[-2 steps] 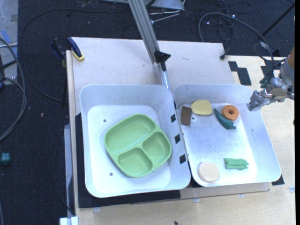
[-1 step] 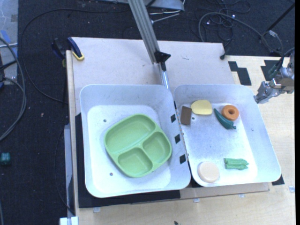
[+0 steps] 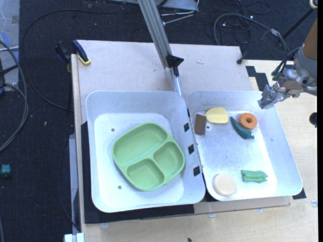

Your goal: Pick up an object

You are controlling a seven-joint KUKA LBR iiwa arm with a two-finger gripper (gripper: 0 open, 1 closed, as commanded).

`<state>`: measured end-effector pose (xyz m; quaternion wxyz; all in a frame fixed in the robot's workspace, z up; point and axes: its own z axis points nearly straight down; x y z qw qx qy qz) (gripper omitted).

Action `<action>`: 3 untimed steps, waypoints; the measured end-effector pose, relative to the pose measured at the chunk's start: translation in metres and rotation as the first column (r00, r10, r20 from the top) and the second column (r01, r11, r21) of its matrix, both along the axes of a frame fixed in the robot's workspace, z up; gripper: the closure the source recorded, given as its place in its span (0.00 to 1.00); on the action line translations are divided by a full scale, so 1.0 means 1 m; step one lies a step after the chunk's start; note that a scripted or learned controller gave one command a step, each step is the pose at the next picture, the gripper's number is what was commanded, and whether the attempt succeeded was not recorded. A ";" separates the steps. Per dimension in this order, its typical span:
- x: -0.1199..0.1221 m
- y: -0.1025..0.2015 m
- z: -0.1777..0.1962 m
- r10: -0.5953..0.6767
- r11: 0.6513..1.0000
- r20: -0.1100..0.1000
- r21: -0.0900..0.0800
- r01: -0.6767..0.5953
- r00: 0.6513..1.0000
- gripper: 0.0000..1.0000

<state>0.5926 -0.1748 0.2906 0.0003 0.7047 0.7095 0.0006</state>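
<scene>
From my station I log two shallow white bins side by side on the bench. Left bin (image 3: 101, 105): one light green plastic divided tray with three compartments (image 3: 148, 156), lying near the middle, with bare floor all around it. Right bin (image 3: 282, 150): a pale yellow rounded block (image 3: 217, 115) near the far edge, touching or just beside a small brown rectangular block (image 3: 200, 124) close to the wall shared with the left bin; an orange ring-shaped piece (image 3: 248, 120) resting against a teal curved piece (image 3: 241, 128); a green knobbly toy vegetable (image 3: 253, 176) toward the near right; a cream round disc (image 3: 224, 185) at the near edge. The middle of this bin's floor is bare, giving open room between the far and near items. The grey gripper (image 3: 266, 102) hangs over the far right rim of the right bin, apart from every item, nothing between its fingers; I cannot tell whether the jaws are open or closed.
</scene>
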 end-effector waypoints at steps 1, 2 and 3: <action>0.003 0.050 -0.016 0.000 1.000 -0.003 0.000 0.000 1.000 1.00; 0.018 0.093 -0.019 0.000 1.000 0.000 -0.001 0.000 1.000 1.00; 0.024 0.155 -0.028 0.001 1.000 -0.001 0.000 -0.001 1.000 1.00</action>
